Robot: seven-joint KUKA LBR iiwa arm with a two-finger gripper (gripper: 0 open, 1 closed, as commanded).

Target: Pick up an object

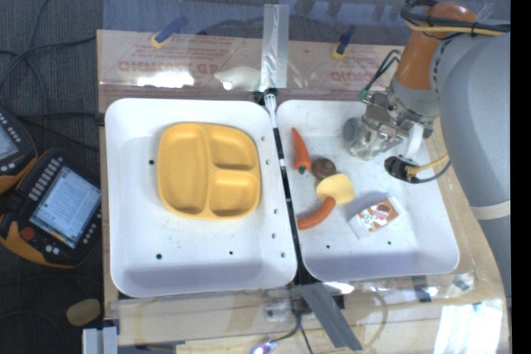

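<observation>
From above, the gripper [367,138] hovers at two o'clock in the right bin [431,249]; whether it grips anything I cannot tell. A carrot [299,149] lies at nine o'clock of it. The yellow divided tray [209,170] sits in the left bin [133,261].

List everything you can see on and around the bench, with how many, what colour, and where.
bins: two, white, side by side on the bench
divided tray: one, yellow, left bin
carrot: one, orange, right bin near the divider
round brown item: one, brown, right bin centre
yellow piece: one, yellow, below the brown item
sausage: one, orange-red, right bin
small packet: one, white and red, right bin
handheld controllers: two, black and orange, far left
gripper: one, grey metal, over the right bin's upper part
</observation>
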